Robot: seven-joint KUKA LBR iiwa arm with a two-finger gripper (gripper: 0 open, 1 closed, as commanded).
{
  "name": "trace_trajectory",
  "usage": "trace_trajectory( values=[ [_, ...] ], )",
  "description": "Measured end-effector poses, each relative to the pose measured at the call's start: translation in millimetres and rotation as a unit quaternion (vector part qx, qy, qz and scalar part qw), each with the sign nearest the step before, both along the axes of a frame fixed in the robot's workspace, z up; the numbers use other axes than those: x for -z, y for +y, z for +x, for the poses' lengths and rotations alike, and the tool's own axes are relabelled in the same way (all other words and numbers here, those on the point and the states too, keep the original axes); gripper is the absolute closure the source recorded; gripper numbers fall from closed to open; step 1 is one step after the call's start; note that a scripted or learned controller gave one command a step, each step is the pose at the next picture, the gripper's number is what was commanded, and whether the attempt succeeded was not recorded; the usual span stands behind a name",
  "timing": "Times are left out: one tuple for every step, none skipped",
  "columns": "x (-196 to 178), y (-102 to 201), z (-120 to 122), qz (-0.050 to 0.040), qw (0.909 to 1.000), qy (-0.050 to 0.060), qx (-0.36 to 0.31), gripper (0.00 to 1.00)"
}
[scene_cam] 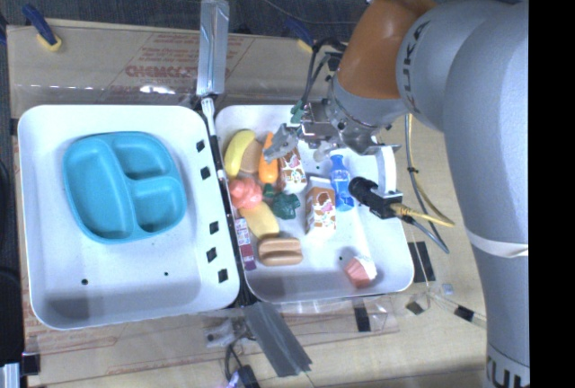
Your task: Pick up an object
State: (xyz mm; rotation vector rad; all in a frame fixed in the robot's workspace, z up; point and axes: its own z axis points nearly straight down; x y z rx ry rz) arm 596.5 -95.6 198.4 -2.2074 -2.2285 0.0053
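Toys crowd the right bin (395, 265), one of two shallow white bins set side by side on the tabletop (108, 54). The left bin (45, 287) carries a blue divided tray (124, 184) lying flat near its middle.

Along the right bin's left wall sits a yellow banana (239, 151), with an orange carrot-like piece (268, 166) just beside it. Below these lie a pink lumpy toy (245, 192), a yellow block (261, 220) and a hot dog in its bun (279, 250). A dark green piece (286, 203) rests between the pink toy and a small patterned carton (321, 211), which stands near the bin's middle. A second small carton (292, 169) stands just above it. A blue bottle (340, 182) lies to the right of the cartons, and a small pink and white item (360, 269) rests alone toward the bin's near right corner.

The grey arm reaches in from the right, its orange band above the wrist, and the jaws (286, 139) hang over the upper part of the right bin, close to the carrot-like piece and the upper carton. Whether the jaws are released or clenched I cannot tell, since the wrist hardware crowds them, and no toy is visible between them.
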Motion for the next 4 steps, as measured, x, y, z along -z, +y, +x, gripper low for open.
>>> trace_trajectory(
  values=[
    [81,3,34,-0.002,0.998,-0.012,-0.062,0.0],
    [91,-6,61,-0.0018,0.9986,-0.011,-0.051,0.0],
    [76,-9,65,-0.0065,0.9984,-0.02,-0.053,1.0],
    [66,-8,66,-0.0062,0.9982,-0.02,-0.056,1.0]
  ],
)
